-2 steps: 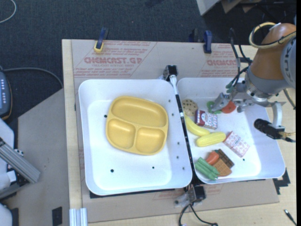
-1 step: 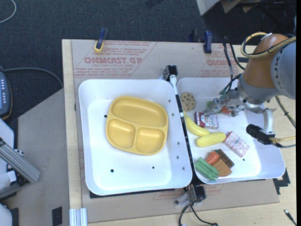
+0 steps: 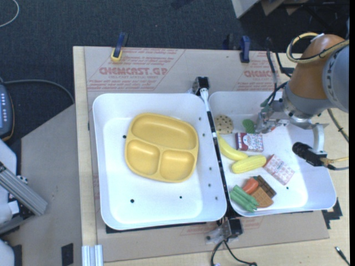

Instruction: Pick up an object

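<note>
Two bins sit side by side on the bench — the left bin (image 3: 105, 148) at nine o'clock, the right bin (image 3: 316, 190) at three. A divided plate (image 3: 161, 147) lies in the left bin, toward its twelve o'clock end. In the right bin, a cookie (image 3: 223, 123) lies at eleven o'clock, a small box (image 3: 249, 142) just to its four o'clock, a banana (image 3: 230, 149) and a corn cob (image 3: 248, 163) near the middle, a wrapped packet (image 3: 279, 169) to their three o'clock, and a cluster of food pieces (image 3: 252, 192) at six o'clock. The gripper (image 3: 265, 122) hangs over the twelve o'clock end — behind the box.
</note>
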Controlling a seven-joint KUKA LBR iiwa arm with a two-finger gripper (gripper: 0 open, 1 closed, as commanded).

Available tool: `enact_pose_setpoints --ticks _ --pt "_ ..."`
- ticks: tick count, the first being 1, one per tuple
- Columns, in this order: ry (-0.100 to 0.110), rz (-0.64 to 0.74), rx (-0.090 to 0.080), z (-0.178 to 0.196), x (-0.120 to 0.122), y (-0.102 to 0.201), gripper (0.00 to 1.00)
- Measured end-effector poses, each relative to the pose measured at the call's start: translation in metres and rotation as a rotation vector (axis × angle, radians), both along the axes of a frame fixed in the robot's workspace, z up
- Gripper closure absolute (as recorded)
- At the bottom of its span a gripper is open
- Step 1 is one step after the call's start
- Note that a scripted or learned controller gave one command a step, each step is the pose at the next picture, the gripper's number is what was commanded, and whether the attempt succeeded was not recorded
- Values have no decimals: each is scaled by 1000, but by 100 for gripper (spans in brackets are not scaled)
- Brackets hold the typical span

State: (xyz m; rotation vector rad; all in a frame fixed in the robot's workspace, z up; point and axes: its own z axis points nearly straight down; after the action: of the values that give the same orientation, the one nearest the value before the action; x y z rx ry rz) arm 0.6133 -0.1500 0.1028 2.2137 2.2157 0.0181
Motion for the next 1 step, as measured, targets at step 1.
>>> enact_pose_setpoints --ticks 1 --pt "9 0 -4 44 -1 1 100"
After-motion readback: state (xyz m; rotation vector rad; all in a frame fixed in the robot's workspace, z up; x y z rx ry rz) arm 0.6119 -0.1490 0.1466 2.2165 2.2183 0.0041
